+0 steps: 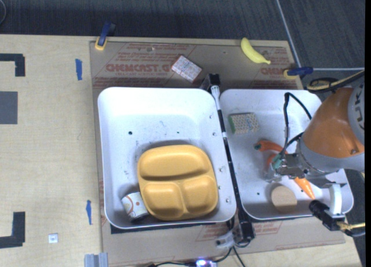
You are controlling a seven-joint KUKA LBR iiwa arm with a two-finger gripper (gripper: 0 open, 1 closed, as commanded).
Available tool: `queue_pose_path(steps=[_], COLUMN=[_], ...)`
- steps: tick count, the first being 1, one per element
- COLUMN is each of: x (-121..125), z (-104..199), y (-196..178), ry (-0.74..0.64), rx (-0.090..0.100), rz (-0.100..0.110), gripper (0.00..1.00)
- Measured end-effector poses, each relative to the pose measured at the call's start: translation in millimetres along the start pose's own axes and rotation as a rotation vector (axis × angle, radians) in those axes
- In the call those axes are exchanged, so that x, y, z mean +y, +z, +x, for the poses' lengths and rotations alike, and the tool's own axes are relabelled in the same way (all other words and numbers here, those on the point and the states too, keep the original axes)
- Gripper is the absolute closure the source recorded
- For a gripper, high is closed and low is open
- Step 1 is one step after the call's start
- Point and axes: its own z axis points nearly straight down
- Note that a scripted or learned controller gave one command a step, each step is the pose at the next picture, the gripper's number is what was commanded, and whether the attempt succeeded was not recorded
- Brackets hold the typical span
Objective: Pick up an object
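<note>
Objects for picking sit in the right bin [255, 202], all close to the jaws [282, 167]. An orange carrot-like piece [268, 145] lies just at 11 o'clock of the jaws, touching or nearly so. A round tan disc [283, 197] lies just at 6 o'clock of them. A second orange piece [305, 186] pokes out at about 4 o'clock, partly under the wrist. A green-and-grey mesh-patterned block [243, 123] lies near the bin's far wall, at about 10 o'clock from the jaws, well apart.

The left bin [116, 115] holds a large yellow sectioned tray [177, 180], upside down, filling its near half. A small white ball with red marks [133, 204] is wedged beside the tray at its 8 o'clock, in the bin's near-left corner.

On the counter [40, 144] beyond the bins: a yellow banana [254, 51] at 12 o'clock of the right bin, and a small patterned square box [186, 68] at 12 o'clock of the left bin, both on a cardboard sheet [145, 57].

The grey arm [333, 132] with its orange band comes in from 3 o'clock, wrist low over the right bin. Jaws point down among the orange pieces; how far open they are cannot be told, the wrist and cables hide them. Nothing is seen clearly held between them.
</note>
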Motion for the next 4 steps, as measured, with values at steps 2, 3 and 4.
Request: queue_pose_path(steps=[2,3,4], x=[-1,-1,-1], z=[20,20,22], y=[10,10,10], ry=[-0.002,-0.001,0.000], rx=[0.003,0.002,0.002], rz=[0.005,0.005,0.005], gripper=[0.00,0.00,0.00])
